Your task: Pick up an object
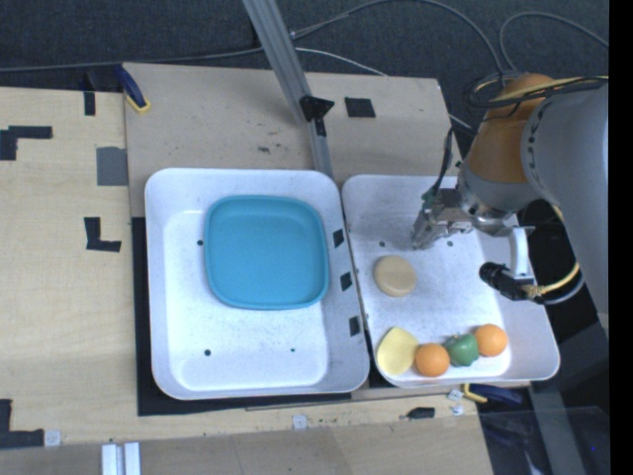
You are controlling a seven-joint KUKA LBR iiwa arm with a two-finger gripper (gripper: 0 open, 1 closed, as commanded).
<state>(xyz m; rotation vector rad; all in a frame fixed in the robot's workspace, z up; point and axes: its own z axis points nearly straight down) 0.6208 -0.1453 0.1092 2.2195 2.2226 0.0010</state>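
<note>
Beige puck [396, 275] flat, round, no long axis; fingers' [427, 234] opening indiscernible.

1. No text, label, brand name, number or sign can be read anywhere in the camera view.
2. The tabletop [59, 265] carries small dark patches of tape, at about 9 and 12 o'clock from the bins, but they bear no lettering.
</note>
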